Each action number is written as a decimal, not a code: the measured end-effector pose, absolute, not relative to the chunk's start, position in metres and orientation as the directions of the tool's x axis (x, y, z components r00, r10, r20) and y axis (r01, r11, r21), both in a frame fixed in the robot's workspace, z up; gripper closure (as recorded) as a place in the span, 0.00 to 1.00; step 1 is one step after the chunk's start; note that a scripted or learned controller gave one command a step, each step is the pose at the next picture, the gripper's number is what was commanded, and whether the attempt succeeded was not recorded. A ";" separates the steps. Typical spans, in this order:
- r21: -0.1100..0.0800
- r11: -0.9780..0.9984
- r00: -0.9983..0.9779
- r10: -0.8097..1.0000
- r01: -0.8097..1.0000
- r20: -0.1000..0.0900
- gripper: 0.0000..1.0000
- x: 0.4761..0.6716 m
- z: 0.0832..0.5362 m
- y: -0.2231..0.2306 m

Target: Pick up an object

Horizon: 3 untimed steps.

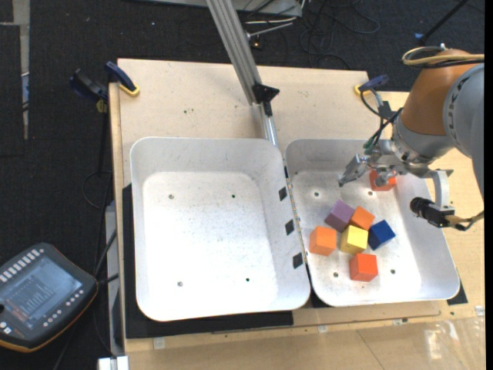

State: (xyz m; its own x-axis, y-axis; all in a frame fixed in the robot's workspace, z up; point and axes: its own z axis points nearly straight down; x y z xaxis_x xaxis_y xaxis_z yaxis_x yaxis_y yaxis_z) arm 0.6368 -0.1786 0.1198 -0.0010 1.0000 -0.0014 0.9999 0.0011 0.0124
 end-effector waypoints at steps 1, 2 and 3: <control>0.017 0.002 -0.002 1.000 1.000 -0.003 1.00 0.638 0.129 -0.179; 0.006 0.000 0.000 1.000 1.000 -0.002 1.00 0.637 0.174 -0.184; 0.007 0.002 -0.002 1.000 1.000 -0.002 1.00 0.636 0.218 -0.183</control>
